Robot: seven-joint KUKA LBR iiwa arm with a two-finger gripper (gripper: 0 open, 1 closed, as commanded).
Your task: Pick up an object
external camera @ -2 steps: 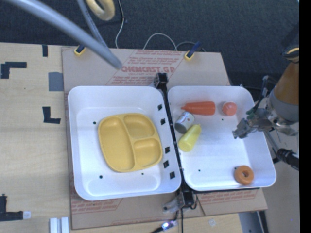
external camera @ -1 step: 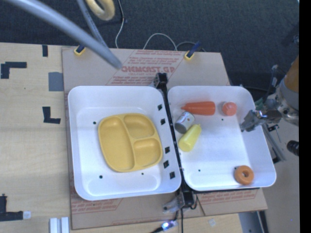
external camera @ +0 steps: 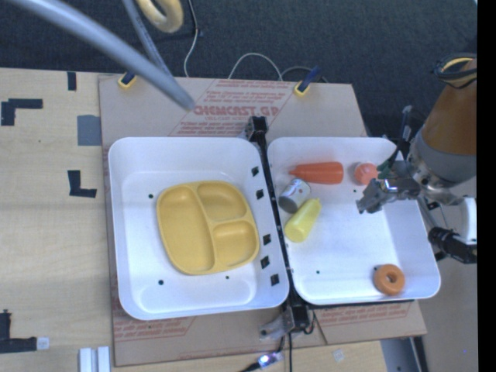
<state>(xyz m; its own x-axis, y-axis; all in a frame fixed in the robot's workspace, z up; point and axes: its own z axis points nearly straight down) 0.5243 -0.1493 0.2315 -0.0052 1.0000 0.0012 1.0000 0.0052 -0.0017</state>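
Claw [external camera: 372,201]: over right bin [external camera: 345,281], near the small orange ball [external camera: 366,173]; grip state cannot be told.
Advice: centre above the ball, descend straight, avoid the carrot [external camera: 316,173].

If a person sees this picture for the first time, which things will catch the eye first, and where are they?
The big yellow divided plate in the left bin stands out first. Next come the bright things in the right bin: an orange carrot near the top, a yellow piece by the divider, and an orange ring at the lower right corner. The gripper hangs above the right bin's right side.
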